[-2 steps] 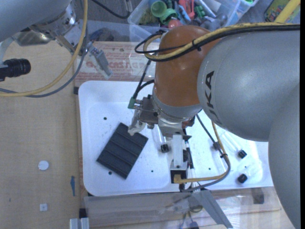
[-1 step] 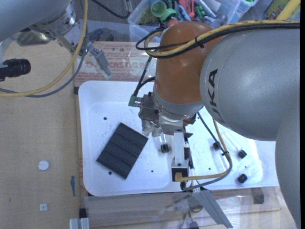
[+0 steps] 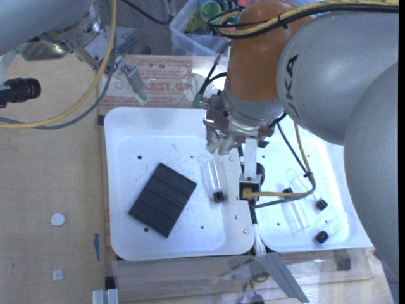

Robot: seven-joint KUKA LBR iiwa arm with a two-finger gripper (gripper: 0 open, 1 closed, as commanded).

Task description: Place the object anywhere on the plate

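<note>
1. Arm position: The grey arm with its orange band reaches over the seam between the two bins. The gripper (image 3: pixel 219 148) stands over the right part of the left bin (image 3: pixel 117 170), pointing down.
2. Gripper state: Whether it is open or closed cannot be determined from this angle. No item is seen clamped in it.
3. Task item: A clear vial (image 3: pixel 211 176) with a black cap lies flat on the floor of the left bin, near the bin's right wall. Its capped end points toward the near rim. Its far end sits directly below the gripper; contact between the two cannot be confirmed.
4. A black ribbed slab (image 3: pixel 162 199) lies flat at a slant in the middle of the left bin, apart from the vial.
5. Right bin (image 3: pixel 278 233): More clear vials (image 3: pixel 297 215) with black caps lie scattered on its floor.
6. Surroundings: A clear tub of coloured toys (image 3: pixel 209 14) stands behind the bins on the bench (image 3: pixel 44 170).
</note>
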